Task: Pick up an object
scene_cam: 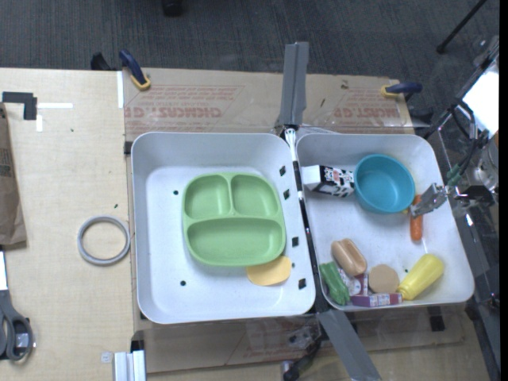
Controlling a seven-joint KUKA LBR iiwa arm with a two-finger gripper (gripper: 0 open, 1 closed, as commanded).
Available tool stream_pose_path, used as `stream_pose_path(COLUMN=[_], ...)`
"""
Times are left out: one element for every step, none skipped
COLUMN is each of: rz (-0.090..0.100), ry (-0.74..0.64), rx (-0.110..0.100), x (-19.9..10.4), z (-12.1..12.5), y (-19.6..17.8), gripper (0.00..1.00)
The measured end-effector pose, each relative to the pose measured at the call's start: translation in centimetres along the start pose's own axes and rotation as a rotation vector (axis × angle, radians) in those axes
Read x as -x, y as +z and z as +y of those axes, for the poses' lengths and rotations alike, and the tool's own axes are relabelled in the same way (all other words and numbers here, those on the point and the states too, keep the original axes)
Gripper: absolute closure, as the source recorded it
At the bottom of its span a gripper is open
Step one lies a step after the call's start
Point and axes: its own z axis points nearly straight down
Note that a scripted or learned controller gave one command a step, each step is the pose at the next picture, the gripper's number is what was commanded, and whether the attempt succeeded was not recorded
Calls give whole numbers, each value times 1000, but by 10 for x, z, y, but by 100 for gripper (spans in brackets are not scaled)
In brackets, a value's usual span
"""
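Rightward, hand (429, 200) above right bin (449, 182) beside blue bowl (384, 183), its grip state impossible to tell.

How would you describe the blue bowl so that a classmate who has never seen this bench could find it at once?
Start at the right-hand white bin of the two on the bench. Look to its far half, where the blue bowl sits upright beside a black-and-white milk carton. It is the one round, open, blue thing there; the rest are small toy foods, such as the yellow bottle nearer the front.
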Motion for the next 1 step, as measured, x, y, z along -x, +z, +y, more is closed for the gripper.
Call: stream_pose_path(rz=[9], ry=[255], rx=[0], x=[2], z=[55], y=[105], gripper=[0])
